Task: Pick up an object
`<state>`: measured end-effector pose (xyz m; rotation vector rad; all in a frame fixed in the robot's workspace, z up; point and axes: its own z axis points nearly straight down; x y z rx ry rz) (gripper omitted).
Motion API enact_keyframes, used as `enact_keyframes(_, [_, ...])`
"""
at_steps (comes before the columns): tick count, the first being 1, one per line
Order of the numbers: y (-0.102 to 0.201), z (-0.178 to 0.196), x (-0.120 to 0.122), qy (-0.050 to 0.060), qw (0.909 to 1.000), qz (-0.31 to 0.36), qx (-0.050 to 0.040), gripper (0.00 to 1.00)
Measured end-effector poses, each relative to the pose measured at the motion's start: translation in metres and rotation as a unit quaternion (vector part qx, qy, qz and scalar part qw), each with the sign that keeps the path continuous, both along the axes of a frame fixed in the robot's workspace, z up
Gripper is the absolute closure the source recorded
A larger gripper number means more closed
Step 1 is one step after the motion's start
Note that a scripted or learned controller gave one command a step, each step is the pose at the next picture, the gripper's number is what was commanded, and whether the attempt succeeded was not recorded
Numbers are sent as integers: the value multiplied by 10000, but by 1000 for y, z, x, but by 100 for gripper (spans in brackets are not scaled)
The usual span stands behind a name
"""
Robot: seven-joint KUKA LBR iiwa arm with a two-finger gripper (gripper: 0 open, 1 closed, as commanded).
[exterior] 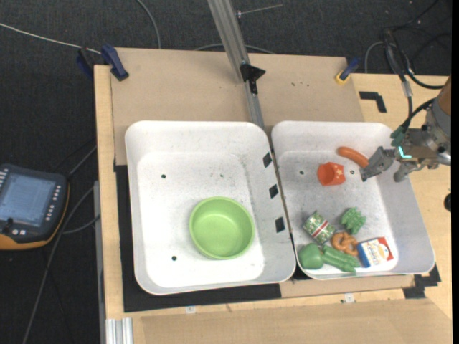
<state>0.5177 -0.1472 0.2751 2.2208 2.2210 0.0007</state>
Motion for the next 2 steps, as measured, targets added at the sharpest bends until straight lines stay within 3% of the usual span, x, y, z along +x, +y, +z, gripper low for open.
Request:
enact_keyframes(1, [0, 0, 0, 1, 10000, 0, 0, 0])
enact_keyframes(2, [6, -55, -9, 27, 10000, 1, 6, 0])
